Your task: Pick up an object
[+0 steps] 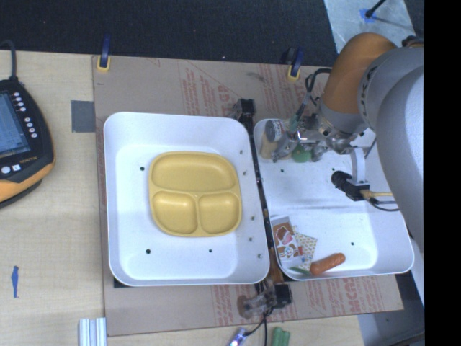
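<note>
While the gripper (299,144) hangs low over the far left corner of the right bin (360,225), among a small clutter of items there, whether its fingers are apart or together cannot be told. Listed against that bin: one toy carrot (327,264) lying loose at its near edge, one printed packet (289,241) just left of the carrot, one yellow divided plate (195,193) in the left bin (126,193) alongside. Carrot judged light, stiff, somewhat slick and rounded, best taken across its middle; packet judged thin, limp, hard to pinch flat
</note>
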### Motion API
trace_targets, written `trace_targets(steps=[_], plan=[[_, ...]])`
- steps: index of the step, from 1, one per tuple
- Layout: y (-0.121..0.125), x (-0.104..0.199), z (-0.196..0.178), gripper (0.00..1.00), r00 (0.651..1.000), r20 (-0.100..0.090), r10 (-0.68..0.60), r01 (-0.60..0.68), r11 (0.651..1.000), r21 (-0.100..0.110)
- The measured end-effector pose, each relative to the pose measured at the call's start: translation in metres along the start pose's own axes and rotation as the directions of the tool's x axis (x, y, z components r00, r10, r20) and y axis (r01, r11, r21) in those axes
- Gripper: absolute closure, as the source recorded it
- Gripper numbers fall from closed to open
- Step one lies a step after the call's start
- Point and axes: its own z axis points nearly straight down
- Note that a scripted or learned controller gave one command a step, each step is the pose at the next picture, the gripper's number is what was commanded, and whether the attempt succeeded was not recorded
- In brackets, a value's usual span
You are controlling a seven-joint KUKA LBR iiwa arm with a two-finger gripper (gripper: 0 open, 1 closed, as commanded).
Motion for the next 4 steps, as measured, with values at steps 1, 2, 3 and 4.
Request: trace_targets(steps=[1, 2, 3, 4], plan=[[0.000, 0.000, 0.000, 0.00, 1.000, 0.000, -0.001, 0.001, 1.000, 0.000], [0.001, -0.065, 0.000, 0.00, 1.000, 0.001, 0.001, -0.001, 1.000, -0.007], [-0.032, -0.029, 0.000, 0.00, 1.000, 0.002, -0.004, 0.004, 1.000, -0.005], [-0.073, -0.007, 0.001, 0.00, 1.000, 0.003, -0.003, 0.003, 1.000, -0.004]])
